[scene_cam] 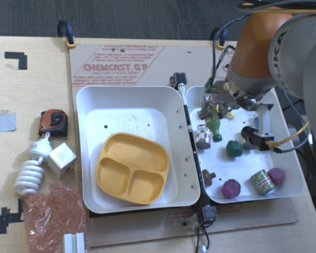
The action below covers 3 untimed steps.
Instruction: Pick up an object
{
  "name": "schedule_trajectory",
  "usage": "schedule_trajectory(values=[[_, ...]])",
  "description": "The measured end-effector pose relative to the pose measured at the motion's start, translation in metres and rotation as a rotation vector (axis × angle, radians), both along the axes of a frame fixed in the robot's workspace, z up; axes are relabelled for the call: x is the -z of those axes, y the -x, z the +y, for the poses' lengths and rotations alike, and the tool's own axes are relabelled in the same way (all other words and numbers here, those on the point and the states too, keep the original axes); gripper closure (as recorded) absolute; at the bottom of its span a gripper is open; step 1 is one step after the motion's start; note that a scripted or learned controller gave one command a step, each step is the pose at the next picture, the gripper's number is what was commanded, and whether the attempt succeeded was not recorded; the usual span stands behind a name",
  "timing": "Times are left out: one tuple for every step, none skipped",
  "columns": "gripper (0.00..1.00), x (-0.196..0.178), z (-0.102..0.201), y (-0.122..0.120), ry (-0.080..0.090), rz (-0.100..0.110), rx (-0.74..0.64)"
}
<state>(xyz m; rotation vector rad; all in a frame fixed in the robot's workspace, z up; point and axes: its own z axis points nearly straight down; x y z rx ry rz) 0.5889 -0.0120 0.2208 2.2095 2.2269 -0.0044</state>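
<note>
The two-finger gripper (215, 111) was lowered over a small green plastic bottle (215, 128) in the right white bin (292, 186); its grip could not be judged, and a secure closure was needed next.

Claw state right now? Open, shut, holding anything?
Claw: cannot be told; it sits low in the right bin over the green bottle.

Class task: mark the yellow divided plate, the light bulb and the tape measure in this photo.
yellow divided plate (131, 167), camera view, on the ridge between its compartments.
light bulb (30, 174), camera view, on the white spiral glass.
tape measure (53, 122), camera view, on the middle of its case.
</note>
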Motion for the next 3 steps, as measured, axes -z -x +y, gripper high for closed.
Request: schedule_trajectory(values=[[1.00,-0.010,0.000,-0.001,0.001,-0.001,-0.002],[1.00,-0.019,-0.001,-0.001,0.003,-0.002,-0.004],[1.00,-0.005,0.044,-0.010,-0.004,0.001,0.006]])
